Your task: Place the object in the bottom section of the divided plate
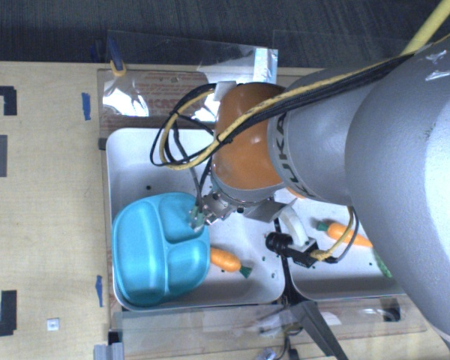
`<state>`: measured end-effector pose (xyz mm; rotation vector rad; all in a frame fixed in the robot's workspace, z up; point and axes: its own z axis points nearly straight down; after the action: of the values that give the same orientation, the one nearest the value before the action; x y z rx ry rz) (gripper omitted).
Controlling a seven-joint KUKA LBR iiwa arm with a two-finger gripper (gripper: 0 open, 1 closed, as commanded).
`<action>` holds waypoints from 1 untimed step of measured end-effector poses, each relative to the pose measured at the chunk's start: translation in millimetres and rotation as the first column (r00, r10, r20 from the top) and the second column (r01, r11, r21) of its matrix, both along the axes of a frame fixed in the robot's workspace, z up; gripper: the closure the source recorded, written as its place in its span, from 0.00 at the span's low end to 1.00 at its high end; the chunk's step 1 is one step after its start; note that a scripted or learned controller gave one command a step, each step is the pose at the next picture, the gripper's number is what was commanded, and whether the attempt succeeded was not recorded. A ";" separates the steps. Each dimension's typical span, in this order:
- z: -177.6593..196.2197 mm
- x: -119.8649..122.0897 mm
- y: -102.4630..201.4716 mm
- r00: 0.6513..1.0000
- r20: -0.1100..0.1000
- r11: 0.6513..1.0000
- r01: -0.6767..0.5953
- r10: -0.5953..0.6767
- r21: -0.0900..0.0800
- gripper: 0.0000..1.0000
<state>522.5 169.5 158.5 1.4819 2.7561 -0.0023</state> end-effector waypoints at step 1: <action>-13.5 -23.9 3.9 0.987 0.031 0.988 -0.157 0.157 -0.005 1.00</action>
<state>498.6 173.3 145.0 1.2488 2.8380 0.0183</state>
